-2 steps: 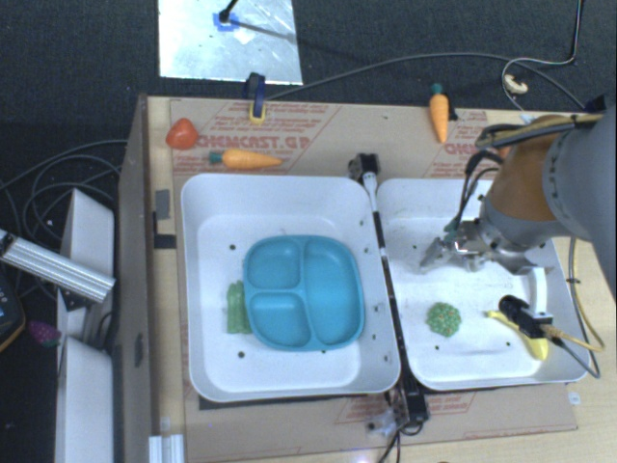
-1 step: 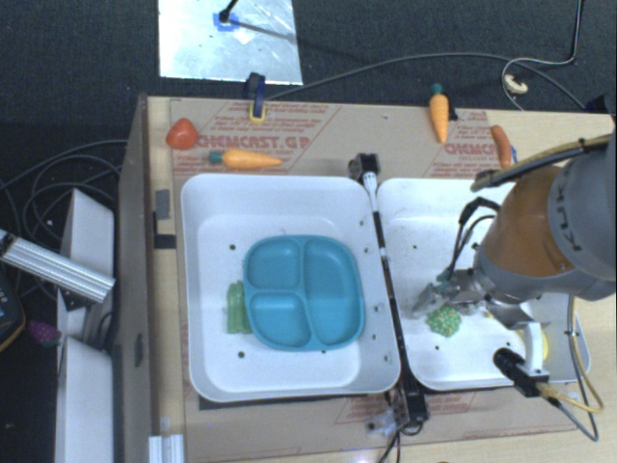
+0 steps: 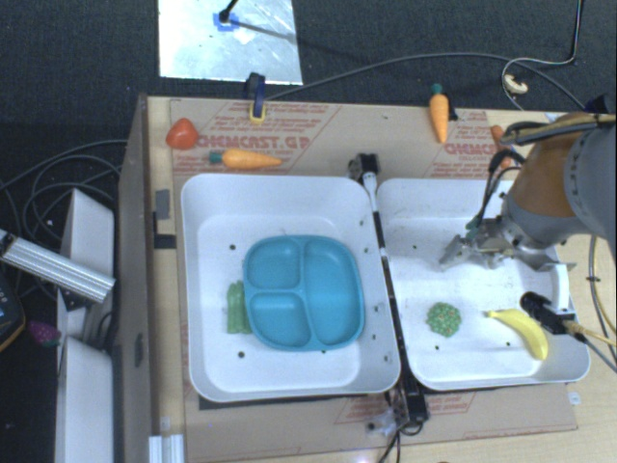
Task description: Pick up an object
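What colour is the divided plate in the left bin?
Light blue plate, camera view.

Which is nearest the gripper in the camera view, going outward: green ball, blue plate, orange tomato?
Measured from the gripper:
1. Green ball, right bin, just below it.
2. Blue plate, left bin.
3. Orange tomato, bench's far left corner.

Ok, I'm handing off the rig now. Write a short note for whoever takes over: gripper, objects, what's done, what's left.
Gripper: low over the right bin, upper part; nothing seen between its fingers.
Right bin: green ball near the front, banana to its right, both apart from the gripper.
Left bin: blue tray with a green piece against its left side.
Done: nothing picked yet.
Left: choose an object, likely the ball or banana, grasp and lift.
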`<state>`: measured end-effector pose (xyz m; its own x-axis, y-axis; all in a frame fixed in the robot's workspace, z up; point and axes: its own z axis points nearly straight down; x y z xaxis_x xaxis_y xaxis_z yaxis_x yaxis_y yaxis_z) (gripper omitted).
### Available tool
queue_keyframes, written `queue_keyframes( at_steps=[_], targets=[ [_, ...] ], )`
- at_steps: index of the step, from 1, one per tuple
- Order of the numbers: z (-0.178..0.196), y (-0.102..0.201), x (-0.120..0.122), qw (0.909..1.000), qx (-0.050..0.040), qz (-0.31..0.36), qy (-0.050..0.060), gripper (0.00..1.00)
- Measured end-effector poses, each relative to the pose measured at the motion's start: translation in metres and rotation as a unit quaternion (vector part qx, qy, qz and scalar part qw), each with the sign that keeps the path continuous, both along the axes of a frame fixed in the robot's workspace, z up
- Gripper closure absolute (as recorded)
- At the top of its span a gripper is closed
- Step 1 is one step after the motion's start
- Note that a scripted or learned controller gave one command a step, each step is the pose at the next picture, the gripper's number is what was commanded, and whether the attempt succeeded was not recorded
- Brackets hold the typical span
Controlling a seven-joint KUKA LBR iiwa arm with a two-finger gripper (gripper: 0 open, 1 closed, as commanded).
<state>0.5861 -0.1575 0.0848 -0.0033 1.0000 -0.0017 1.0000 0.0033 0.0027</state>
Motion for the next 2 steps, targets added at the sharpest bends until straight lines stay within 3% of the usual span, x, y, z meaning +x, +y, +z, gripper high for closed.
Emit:
queue_keyframes(
  at_steps=[1, 2],
  targets=[
    [0.106, 0.033, -0.075, 1.0000, 0.0005, -0.001, 0.000, 0.00],
    [0.063, 0.070, -0.087, 1.0000, 0.0010, 0.000, 0.001, 0.00]
  ],
)
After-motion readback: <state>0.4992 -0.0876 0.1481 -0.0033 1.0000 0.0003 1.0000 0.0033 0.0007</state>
